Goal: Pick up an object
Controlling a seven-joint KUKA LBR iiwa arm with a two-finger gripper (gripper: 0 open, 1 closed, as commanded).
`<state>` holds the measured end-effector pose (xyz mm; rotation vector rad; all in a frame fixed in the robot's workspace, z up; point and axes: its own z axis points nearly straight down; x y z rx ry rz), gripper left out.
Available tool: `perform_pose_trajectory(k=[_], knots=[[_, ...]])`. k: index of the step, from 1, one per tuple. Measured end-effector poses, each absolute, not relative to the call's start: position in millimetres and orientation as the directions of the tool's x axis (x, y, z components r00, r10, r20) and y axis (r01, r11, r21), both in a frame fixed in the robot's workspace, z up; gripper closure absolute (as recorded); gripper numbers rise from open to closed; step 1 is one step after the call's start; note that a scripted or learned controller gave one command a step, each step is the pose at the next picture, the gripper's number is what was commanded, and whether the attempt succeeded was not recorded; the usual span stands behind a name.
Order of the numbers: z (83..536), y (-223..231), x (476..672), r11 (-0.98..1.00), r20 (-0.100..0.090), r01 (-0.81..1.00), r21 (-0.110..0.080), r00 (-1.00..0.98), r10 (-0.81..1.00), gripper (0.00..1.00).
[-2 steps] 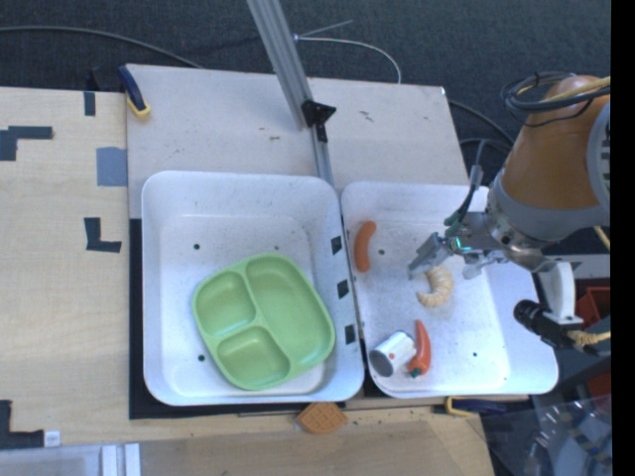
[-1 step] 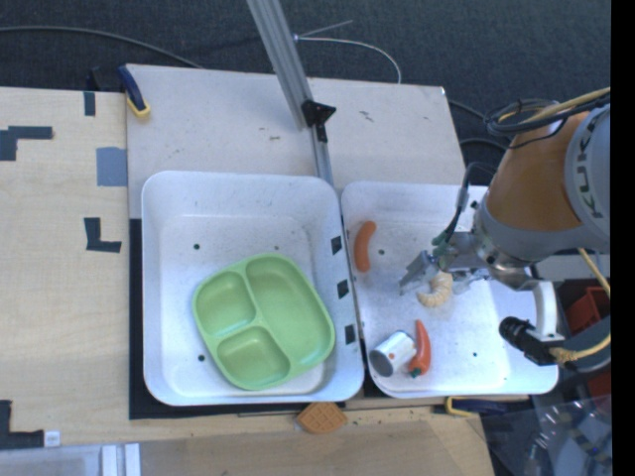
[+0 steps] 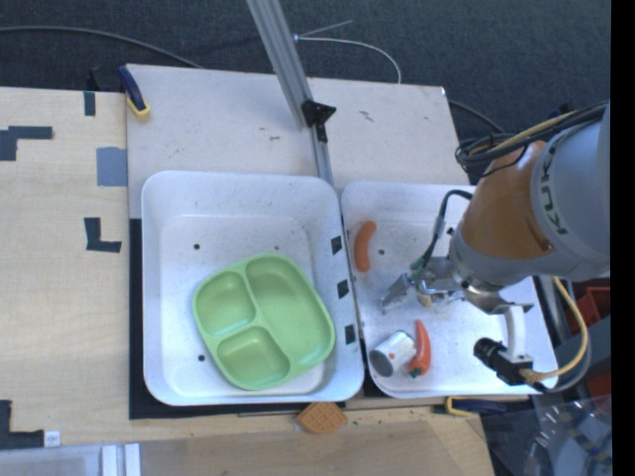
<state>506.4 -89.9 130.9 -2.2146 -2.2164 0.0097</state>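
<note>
In the right bin [image 3: 516, 365], an orange sausage-shaped piece [image 3: 364, 245] lies near the left wall. A red-orange carrot-like piece [image 3: 423, 349] and a small white cylinder [image 3: 394, 351] rest side by side at the front. My gripper [image 3: 405, 297] hangs low over the middle of this bin, between the sausage piece and the carrot piece and touching neither. Its fingers stand apart and open, with nothing between them. The grey arm with its orange band [image 3: 506, 216] reaches in from the right.
The left bin [image 3: 169, 216] holds a green divided plate [image 3: 263, 320]. A slanted metal pole [image 3: 283, 53] runs down to the bins' shared wall. A brown cookie-like piece [image 3: 319, 417] lies in front of the bins. A blue and yellow clamp [image 3: 134, 91] sits at the back left.
</note>
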Motion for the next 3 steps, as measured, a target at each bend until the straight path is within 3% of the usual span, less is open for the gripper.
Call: perform_pose_trajectory(k=[1, 2, 3], knots=[[88, -90, 506.5, 0.001, -0.001, 1.000, 0.000, -0.001, 1.000, 0.00], [100, -89, 506.3, 0.002, 0.002, 1.000, -0.003, -0.002, 1.000, 1.00], [161, -94, 506.2, 0.001, -0.001, 1.000, 0.003, -0.001, 1.000, 1.00]])
